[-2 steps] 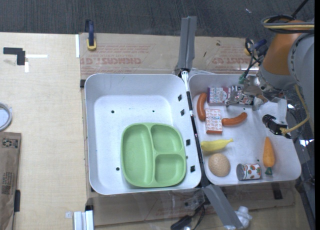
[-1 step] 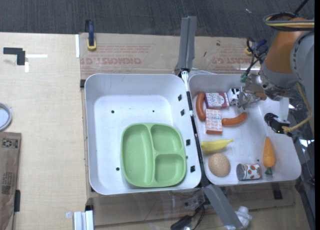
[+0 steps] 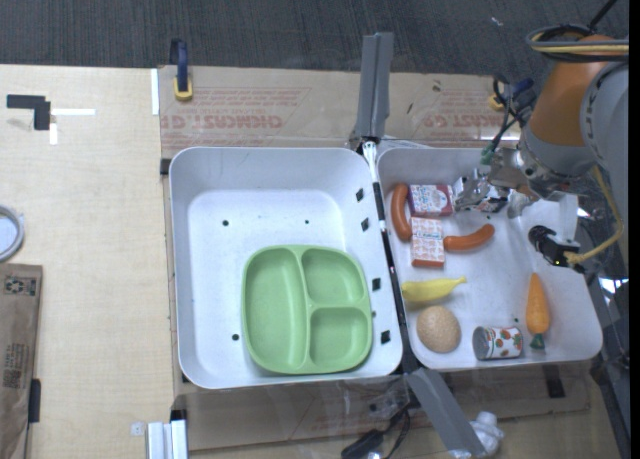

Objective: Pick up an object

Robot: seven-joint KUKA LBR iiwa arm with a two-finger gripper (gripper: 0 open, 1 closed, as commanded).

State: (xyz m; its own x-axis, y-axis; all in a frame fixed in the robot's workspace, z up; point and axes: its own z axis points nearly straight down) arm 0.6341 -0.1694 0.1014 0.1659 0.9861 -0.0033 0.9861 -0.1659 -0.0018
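End effector (image 3: 478,193) sits low in the far part of the right bin (image 3: 560,352), can't tell its state honestly. Just left of it is a small red-and-white carton (image 3: 430,198), with a sausage (image 3: 469,239) right beside it on the near side. Green divided plate (image 3: 307,308) is over in the left bin (image 3: 190,277).

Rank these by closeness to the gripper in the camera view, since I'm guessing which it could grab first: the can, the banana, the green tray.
From the gripper:
1. Banana, right bin, beside the divider.
2. Can, right bin's near edge. It is only slightly farther, so that order is tentative.
3. Green tray, in the left bin, plainly farthest.
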